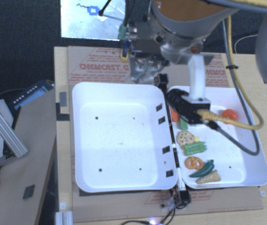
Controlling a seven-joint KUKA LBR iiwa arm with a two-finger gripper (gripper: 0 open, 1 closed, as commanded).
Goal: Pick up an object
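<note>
The toys lie in the right bin (259, 171), most in a bunch by the middle wall: a cookie (186, 137), beans (195, 148), a pretzel (194, 162). The tomato (229, 115) sits apart, so it looks easy to grab. The claw (145, 74) hangs over the back edge, touching none. I cannot tell if it is open or shut.

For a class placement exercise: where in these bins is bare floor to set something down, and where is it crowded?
The left bin is bare throughout. In the right bin, bare floor lies between the pretzel, the tomato and the right wall. Its left side is crowded.
</note>
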